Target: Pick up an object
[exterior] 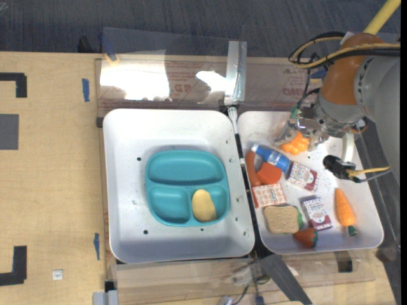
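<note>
My gripper (300, 132) hangs low over the back of the right bin (369, 234), under the grey arm with its orange band. A small orange object (296, 147) lies right below it, touching or nearly touching it. Beside that lies a blue and white bottle (272, 157) on a red-orange piece (267, 174). Further forward are a carrot (345, 210), a slice of bread (282, 219), a red fruit (306, 237) and three small printed packets (303, 177) (270, 195) (316, 211).
The left bin (121, 170) holds a teal divided tray (181, 170) with a yellow potato-like object (203, 205) in its front right section. A black part with a cable (335, 164) sticks out from the arm over the right bin. A clear panel (165, 75) stands behind the bins.
</note>
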You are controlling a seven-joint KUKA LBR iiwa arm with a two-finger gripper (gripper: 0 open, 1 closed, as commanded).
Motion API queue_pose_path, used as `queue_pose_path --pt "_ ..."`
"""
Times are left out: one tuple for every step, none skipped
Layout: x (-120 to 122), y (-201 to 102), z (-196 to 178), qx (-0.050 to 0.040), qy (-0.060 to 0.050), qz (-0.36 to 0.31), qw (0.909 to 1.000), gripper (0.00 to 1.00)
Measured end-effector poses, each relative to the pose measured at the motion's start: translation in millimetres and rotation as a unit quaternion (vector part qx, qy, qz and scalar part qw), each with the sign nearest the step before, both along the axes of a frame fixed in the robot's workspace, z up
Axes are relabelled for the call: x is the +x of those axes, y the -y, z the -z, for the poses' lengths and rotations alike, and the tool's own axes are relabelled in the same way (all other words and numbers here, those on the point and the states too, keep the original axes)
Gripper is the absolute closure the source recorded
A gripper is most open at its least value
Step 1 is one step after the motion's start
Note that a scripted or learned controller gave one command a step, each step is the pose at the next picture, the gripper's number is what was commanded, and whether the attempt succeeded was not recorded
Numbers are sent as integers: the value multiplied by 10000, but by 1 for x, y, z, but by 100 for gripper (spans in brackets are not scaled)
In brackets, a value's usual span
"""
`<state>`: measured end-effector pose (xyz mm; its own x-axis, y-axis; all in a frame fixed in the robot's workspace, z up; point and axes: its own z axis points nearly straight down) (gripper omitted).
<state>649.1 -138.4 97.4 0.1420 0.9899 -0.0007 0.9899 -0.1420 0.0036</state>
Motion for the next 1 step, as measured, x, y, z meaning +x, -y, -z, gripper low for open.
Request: queue_pose_path --pt "-4 -51 -93 9 35 88 10000 100"
